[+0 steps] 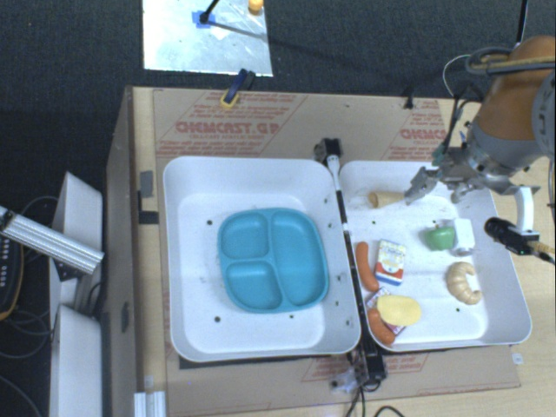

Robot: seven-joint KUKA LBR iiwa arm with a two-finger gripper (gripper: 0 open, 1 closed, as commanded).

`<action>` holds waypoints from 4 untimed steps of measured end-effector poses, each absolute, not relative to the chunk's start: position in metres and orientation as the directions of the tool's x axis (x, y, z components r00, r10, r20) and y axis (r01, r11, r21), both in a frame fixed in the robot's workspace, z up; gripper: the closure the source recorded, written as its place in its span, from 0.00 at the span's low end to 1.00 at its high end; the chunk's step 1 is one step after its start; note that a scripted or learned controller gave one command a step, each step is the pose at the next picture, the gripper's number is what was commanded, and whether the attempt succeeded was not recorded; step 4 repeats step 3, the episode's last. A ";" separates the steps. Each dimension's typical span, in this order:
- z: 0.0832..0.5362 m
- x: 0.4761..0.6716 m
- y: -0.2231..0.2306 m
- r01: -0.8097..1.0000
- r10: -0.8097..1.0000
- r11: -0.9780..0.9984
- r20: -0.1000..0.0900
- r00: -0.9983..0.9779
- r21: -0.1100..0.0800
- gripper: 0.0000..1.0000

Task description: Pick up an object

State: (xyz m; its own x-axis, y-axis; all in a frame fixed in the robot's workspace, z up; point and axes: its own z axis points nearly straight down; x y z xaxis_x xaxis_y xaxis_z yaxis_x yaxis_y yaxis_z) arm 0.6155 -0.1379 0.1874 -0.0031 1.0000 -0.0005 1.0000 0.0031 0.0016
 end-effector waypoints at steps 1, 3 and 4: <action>0.104 0.579 -0.168 1.000 1.000 0.003 0.000 -0.003 0.003 0.00; 0.095 0.536 -0.117 1.000 1.000 0.003 -0.002 -0.003 0.006 1.00; 0.095 0.536 -0.117 1.000 1.000 0.003 -0.002 -0.003 0.006 1.00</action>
